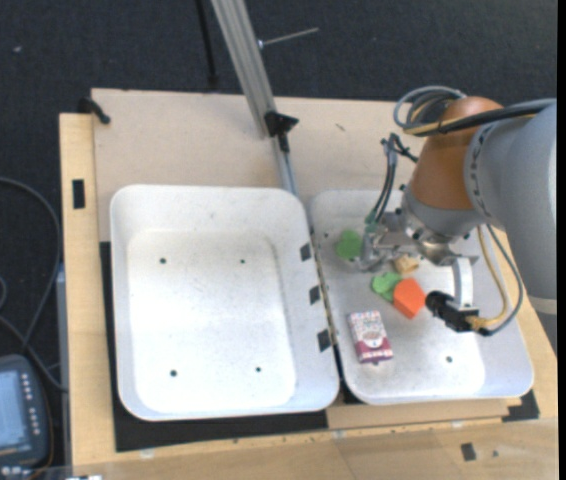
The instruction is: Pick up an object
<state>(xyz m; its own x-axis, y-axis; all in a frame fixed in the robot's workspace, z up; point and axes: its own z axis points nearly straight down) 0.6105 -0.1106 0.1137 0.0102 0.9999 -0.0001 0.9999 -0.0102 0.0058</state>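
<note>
The right bin (463,373) holds several small objects. A green piece (348,245) lies near its left wall, and a second green piece (384,283) touches an orange block (408,299). A small tan piece (405,264) sits just under the wrist. A red and white box (370,336) lies toward the front. My gripper (377,251) hangs low over the bin, between the two green pieces and right beside the tan one. The wrist body hides what is directly beneath it.
The left bin (213,303) sits beside the right one, their walls meeting at the middle. A slanted metal pole (248,58) rises behind the bins. Cables loop around the wrist (493,288) over the right bin's right side.
</note>
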